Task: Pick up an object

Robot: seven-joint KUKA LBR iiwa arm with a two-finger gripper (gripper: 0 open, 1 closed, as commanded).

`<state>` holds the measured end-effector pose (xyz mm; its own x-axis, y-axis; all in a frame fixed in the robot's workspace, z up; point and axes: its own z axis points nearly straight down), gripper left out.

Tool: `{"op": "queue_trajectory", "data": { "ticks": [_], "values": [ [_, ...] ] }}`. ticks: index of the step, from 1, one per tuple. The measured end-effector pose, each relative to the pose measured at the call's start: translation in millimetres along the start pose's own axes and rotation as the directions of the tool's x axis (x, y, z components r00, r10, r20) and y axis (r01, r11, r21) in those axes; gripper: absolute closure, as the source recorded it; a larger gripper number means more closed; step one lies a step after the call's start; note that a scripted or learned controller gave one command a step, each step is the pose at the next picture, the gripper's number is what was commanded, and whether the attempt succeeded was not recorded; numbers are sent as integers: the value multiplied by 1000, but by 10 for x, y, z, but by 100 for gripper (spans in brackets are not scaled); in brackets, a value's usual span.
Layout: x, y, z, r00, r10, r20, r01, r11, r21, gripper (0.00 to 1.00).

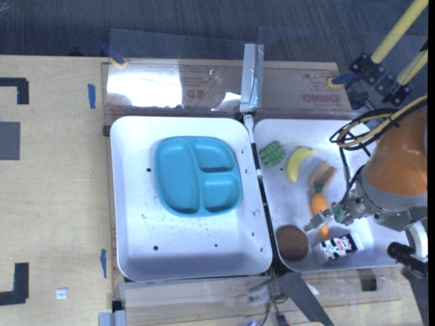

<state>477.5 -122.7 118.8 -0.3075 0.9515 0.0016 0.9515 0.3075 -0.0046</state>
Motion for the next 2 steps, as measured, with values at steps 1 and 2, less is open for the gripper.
{"op": "queue_trajectory", "data": {
  "ticks": [1, 2],
  "values": [
    [130, 170, -740, 995, 97, 2, -97, 995, -9, 0],
    [149, 261, 308, 996, 89, 4, -89, 996, -13, 0]
  ]
}}
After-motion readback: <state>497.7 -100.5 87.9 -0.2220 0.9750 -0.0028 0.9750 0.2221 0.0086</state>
